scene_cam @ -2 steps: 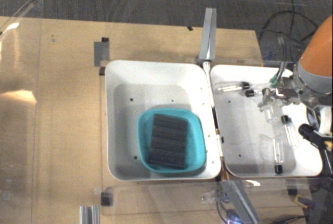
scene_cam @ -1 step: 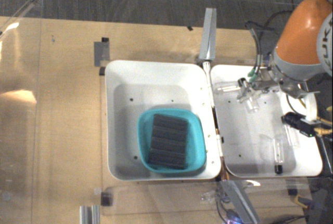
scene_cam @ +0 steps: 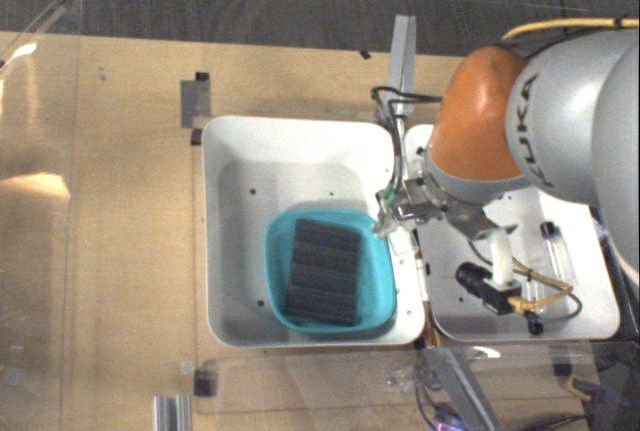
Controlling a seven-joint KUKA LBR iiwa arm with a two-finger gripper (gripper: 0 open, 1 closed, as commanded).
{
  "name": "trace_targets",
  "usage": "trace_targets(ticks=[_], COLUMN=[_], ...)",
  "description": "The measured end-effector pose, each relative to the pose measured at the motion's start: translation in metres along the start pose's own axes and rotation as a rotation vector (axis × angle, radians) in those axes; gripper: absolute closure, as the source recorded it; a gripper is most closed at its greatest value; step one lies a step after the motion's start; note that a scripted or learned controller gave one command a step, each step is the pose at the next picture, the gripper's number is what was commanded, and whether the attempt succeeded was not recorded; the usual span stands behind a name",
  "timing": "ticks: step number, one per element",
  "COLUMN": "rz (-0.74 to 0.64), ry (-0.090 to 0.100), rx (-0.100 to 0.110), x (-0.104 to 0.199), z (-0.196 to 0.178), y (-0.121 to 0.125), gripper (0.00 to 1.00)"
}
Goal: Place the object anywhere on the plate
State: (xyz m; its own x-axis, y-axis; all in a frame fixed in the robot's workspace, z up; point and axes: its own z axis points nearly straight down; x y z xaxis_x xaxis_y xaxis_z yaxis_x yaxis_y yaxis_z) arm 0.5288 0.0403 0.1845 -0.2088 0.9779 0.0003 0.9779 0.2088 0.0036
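Dark ridged block (scene_cam: 322,271) on teal plate (scene_cam: 380,284) in left bin (scene_cam: 230,219); gripper state unclear.

The arm (scene_cam: 580,119) bears dark letters reading "KUKA" (running sideways down its grey casing, at the scene's right).

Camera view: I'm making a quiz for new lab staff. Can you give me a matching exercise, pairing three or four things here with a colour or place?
Things:
1. plate
2. ridged block
3. band above the wrist
4. bin walls

Descriptions:
A. orange
B. white
C. teal, in the left bin
D. dark, lying on the plate

Pairs: 1-C, 2-D, 3-A, 4-B
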Motion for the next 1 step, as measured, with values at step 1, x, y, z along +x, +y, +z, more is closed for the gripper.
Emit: trace_targets(ticks=[1], rz=[0.001], ry=[0.0], rx=[-0.001], x=[-0.0004], z=[-0.0001], y=[0.0], gripper=[0.0])
